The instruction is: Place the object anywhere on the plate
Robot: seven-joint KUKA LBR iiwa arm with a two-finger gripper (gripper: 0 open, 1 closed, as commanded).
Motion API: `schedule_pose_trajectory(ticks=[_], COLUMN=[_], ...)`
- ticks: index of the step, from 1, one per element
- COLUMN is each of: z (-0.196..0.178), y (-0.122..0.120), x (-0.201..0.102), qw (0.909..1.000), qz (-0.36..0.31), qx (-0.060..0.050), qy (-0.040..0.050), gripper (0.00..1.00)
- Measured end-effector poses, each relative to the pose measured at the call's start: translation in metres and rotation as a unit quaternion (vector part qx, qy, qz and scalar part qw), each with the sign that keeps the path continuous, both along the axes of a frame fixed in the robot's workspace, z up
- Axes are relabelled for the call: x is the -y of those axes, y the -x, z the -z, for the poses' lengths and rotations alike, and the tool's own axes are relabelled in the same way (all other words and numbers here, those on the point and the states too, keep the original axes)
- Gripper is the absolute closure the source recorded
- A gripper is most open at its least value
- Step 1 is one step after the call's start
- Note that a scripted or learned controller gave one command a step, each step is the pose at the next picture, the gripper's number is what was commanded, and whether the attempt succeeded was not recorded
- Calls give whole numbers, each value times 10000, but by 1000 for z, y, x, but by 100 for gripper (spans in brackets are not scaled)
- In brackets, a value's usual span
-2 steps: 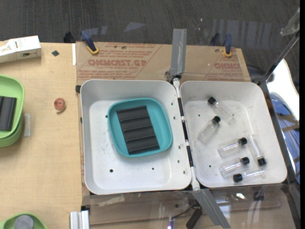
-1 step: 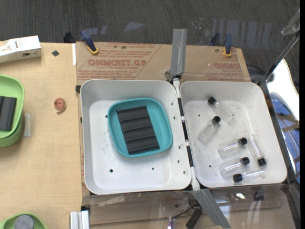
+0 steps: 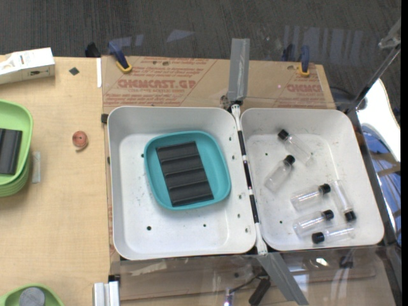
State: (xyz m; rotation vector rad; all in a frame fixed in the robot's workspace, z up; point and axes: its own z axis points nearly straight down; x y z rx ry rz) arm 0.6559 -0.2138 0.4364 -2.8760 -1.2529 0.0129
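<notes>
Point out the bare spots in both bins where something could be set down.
Left bin: a wide bare strip in front of the teal plate, narrower margins beside it. The plate carries a black ridged insert. Right bin: bare along its left wall; the vials crowd its lower right.

A green tray (image 3: 13, 146) at nine o'clock and a green lid (image 3: 29, 296) at seven o'clock are cut by the frame's edge.
</notes>
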Motion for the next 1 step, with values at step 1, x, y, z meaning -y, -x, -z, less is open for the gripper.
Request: schedule_pose_trajectory(ticks=[1], z=[0], y=[6], x=[0], qw=[9987], qz=[500], qx=[-5], qy=[0], gripper=[0])
